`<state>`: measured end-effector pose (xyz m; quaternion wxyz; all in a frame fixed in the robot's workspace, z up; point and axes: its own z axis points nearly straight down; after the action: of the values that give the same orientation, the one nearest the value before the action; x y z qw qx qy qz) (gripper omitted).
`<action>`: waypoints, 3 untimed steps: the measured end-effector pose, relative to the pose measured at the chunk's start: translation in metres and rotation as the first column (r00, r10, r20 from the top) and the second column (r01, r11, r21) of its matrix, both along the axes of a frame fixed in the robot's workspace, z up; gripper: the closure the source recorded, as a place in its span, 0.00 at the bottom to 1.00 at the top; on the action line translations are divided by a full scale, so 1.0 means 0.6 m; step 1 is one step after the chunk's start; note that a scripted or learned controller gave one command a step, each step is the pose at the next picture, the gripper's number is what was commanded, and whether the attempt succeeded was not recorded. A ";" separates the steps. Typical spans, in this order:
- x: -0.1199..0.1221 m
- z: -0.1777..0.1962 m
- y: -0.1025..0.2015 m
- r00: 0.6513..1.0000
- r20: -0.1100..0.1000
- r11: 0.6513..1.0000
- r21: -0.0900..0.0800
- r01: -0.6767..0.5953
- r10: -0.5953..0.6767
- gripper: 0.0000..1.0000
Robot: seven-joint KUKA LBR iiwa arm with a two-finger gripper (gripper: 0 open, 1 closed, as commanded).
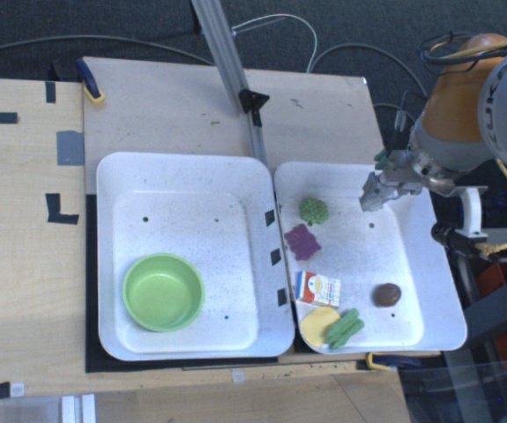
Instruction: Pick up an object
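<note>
My gripper [372, 198] hangs over the far right part of the right bin [429, 324], with nothing seen between its fingers. To its left in that bin lie a green bumpy ball [314, 210] and a purple piece [302, 241]. Nearer the front sit a small white and red carton [317, 287], a yellow round piece [319, 325] with a green pod [346, 328] across it, and a brown ball [386, 294]. None of them touches the gripper.
The left bin [112, 183] holds a green bowl [163, 291] at its front left. A grey pole [227, 47] slants down to the gap between the bins. Cables lie on the dark floor behind the bench.
</note>
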<state>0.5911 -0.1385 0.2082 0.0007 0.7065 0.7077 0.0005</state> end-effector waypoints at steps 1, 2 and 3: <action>0.000 -0.011 0.088 1.000 -0.004 1.000 0.002 -0.004 0.004 1.00; -0.009 -0.020 0.176 1.000 -0.005 1.000 0.002 -0.005 0.005 1.00; -0.024 0.007 0.276 1.000 -0.003 1.000 0.003 -0.007 0.007 1.00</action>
<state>0.5768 0.0273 0.2121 -0.0014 0.7041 0.7101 0.0005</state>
